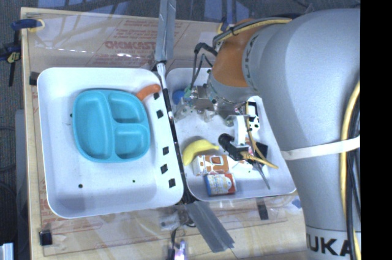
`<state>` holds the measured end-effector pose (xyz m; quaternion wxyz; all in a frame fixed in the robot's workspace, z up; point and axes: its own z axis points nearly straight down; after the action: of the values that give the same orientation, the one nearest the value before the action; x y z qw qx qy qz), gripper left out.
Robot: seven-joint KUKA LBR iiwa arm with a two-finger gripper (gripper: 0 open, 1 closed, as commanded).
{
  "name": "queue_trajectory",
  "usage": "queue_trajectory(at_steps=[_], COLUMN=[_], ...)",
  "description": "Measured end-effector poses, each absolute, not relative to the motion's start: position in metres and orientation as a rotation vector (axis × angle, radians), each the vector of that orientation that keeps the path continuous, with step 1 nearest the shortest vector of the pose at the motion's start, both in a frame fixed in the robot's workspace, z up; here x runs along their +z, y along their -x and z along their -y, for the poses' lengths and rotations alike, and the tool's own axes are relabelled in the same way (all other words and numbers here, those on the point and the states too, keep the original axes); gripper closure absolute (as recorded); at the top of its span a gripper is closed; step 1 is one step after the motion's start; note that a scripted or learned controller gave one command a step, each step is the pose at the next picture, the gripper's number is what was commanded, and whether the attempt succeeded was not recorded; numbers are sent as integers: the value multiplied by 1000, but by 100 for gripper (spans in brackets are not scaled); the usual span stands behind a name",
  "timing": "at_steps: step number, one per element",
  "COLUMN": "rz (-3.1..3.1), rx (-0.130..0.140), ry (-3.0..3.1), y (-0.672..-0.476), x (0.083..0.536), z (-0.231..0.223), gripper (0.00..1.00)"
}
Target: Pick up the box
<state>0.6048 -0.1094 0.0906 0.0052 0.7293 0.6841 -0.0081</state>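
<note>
The box (214,163) is a small white and orange carton lying in the right bin (278,188), toward its front. A yellow banana (197,149) touches its left side, and a small can (220,184) lies just in front of it. My gripper (195,105) hangs low over the back left part of the right bin, behind the banana and well apart from the box. The wrist and arm hide the bin's back right part.
A blue object (179,95) sits at the right bin's back left corner, next to the gripper. The left bin (61,191) holds a blue divided tray (111,124) and an orange item (147,92) by the dividing wall.
</note>
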Motion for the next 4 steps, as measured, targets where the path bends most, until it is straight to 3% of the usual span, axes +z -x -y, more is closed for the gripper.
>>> queue_trajectory(at_steps=[1, 2, 3, 4], rz=[-2166, -2273, -2360, -2313], rx=[-24, -9, -9, -9], ry=[-2287, -2179, -2086, -2137], y=[-604, -573, -573, -607], x=[96, 189, 97, 88], z=[102, 90, 95, 97], gripper=[100, 100, 100, 100])
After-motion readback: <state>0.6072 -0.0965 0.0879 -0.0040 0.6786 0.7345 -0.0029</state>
